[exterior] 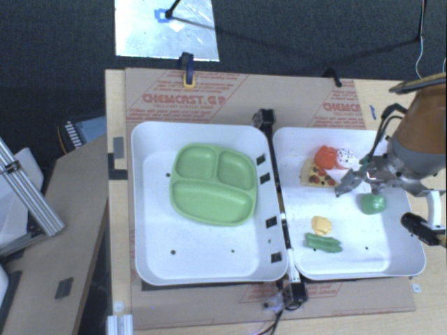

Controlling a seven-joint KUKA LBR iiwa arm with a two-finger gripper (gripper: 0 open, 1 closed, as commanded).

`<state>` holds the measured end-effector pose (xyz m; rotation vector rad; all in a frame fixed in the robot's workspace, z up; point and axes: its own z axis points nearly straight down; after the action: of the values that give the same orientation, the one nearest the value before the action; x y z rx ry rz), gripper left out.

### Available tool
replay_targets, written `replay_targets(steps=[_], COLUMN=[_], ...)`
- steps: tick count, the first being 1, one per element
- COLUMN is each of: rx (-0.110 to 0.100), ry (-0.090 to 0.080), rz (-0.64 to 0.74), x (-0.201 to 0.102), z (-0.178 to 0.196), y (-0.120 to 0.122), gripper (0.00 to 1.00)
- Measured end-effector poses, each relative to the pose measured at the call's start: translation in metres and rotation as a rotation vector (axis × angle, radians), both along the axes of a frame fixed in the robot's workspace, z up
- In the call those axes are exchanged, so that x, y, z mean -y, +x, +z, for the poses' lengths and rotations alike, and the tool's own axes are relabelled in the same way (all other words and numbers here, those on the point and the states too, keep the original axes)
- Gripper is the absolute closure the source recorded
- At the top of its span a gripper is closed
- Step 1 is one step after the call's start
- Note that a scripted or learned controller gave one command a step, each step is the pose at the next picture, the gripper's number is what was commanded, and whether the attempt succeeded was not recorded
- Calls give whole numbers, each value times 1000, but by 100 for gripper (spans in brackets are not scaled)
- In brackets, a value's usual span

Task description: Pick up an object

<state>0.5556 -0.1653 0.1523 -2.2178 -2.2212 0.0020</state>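
The surface (230,89) carries two white bins side by side. The left bin (150,257) holds a green divided plate (213,184) near its centre. The right bin (398,257) holds small toy foods: a red piece (325,156) and a pizza slice (316,176) toward 11 o'clock, a yellow piece (321,224) and a green pod (323,242) toward 7 o'clock, and a green lump (373,203) toward 3 o'clock. The jaws (349,181) hang just beside the pizza slice; I cannot tell whether they are apart or together.
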Motion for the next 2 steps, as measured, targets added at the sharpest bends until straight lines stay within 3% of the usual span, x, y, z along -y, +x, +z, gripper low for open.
replay_targets(steps=[1,2], rx=[1,6], ry=[0,-2], rz=[2,0], x=[-4,-3], z=[-45,-31], y=[6,8], gripper=[0,100])
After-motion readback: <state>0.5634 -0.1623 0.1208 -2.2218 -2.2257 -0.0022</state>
